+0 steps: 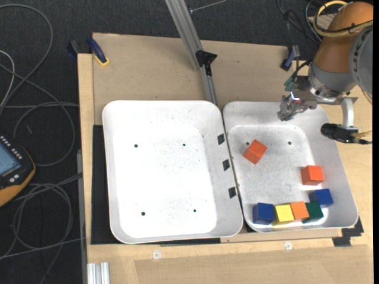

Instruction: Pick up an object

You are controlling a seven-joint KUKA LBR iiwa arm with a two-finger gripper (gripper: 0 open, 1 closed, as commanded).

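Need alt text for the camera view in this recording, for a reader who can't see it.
A grey and orange robot arm holds its gripper above the far edge of the right white bin, holding nothing. That bin contains several coloured blocks: one orange block alone mid-bin, the others along its near right corner. The left white bin sits alongside.

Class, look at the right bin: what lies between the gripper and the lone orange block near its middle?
Nothing: the camera view shows bare white bin floor between the gripper and the orange block.
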